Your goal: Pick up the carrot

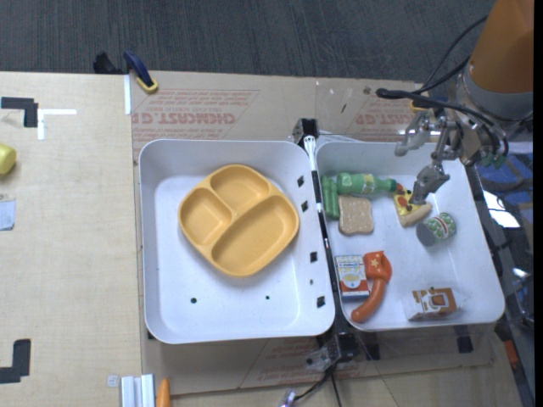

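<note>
In the right bin (475,253), the carrot (368,303) lies near the front edge, well apart from the gripper (427,185), which is hung over a pizza slice (411,211); its opening cannot be told

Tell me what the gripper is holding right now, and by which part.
Nothing is visibly held. The gripper hangs over the right bin, just above the pizza slice; whether it touches that cannot be told.
</note>
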You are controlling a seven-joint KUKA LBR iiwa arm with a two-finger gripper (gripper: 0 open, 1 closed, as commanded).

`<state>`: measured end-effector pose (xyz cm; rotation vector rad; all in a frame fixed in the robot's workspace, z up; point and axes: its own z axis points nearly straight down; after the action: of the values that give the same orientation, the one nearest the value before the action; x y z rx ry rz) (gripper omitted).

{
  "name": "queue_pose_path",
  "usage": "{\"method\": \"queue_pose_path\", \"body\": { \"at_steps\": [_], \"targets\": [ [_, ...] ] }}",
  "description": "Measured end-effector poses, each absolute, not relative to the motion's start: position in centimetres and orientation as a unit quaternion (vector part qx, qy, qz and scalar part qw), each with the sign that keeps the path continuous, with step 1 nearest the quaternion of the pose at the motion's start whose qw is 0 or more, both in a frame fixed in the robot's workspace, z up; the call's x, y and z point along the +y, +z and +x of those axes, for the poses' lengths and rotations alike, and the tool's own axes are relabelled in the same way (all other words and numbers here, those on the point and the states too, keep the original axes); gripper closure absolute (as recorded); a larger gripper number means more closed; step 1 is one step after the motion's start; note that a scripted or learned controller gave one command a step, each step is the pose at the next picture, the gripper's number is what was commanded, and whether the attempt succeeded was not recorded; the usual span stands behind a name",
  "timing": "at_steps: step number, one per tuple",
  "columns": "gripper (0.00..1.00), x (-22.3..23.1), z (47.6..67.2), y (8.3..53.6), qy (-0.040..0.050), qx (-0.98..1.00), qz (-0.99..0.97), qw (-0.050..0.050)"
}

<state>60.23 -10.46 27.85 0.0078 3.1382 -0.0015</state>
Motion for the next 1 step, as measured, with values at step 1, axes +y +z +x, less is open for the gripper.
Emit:
{"method": "queue_pose_path", "body": {
  "at_steps": [1],
  "targets": [
    [0.0, -13.78, 59.95, 22.62, -0.0003, 0.998, 0.069, 0.002]
  ]
}}
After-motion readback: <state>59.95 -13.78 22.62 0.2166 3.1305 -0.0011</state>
